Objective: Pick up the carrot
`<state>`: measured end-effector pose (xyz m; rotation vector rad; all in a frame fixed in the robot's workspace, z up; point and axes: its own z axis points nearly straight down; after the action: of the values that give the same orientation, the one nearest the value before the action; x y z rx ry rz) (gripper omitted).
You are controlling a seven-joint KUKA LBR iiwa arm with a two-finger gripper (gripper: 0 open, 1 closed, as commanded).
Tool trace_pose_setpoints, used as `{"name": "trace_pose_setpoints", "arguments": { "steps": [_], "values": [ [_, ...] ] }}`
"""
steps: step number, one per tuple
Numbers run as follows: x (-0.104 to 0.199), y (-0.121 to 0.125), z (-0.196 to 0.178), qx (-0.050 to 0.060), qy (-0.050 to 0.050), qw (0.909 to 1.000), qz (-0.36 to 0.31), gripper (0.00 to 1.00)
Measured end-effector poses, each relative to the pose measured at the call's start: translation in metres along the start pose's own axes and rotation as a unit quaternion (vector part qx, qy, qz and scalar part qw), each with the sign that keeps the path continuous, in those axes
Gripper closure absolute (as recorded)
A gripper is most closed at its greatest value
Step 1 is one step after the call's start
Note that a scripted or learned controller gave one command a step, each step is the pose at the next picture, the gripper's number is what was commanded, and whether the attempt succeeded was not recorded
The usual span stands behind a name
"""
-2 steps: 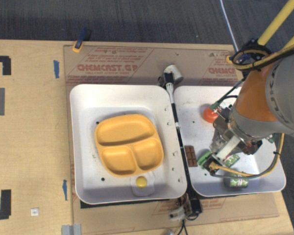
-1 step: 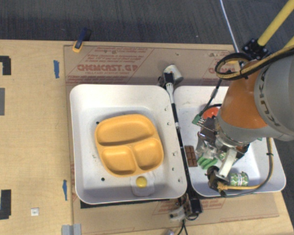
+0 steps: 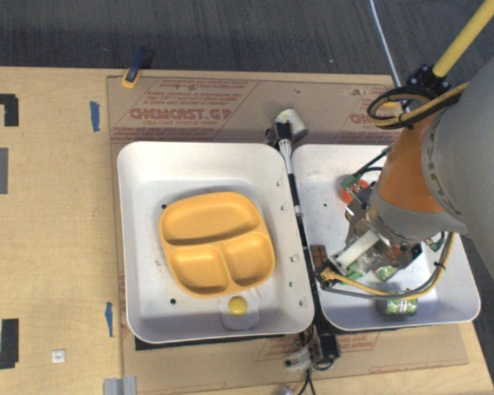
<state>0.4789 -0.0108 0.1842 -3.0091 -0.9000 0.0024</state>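
A small orange-red piece with a green end, likely the carrot (image 3: 351, 188), lies in the right bin (image 3: 321, 171) near its upper middle. It peeks out from under the arm's left side. My gripper (image 3: 362, 219) hangs low over the middle of the right bin, just below and right of that piece. The grey wrist and its orange band hide most of the gripper from above. I see nothing held in it.
The left bin (image 3: 140, 220) holds a yellow divided plate (image 3: 218, 243) and a small yellow ball (image 3: 237, 305) near its front edge. A green can (image 3: 400, 305) lies at the right bin's front, with a small green item (image 3: 384, 271) above it.
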Motion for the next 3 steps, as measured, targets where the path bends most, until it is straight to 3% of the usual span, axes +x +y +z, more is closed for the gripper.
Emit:
{"name": "trace_pose_setpoints", "arguments": {
  "steps": [1, 2, 3],
  "values": [
    [0.035, -0.054, 0.000, 0.001, -0.001, 0.9884, -0.152, 1.00],
    [0.060, -0.091, -0.053, 0.000, 0.000, 0.9964, 0.084, 1.00],
    [0.087, -0.107, 0.082, -0.001, 0.004, 0.9997, 0.022, 1.00]
  ]
}}
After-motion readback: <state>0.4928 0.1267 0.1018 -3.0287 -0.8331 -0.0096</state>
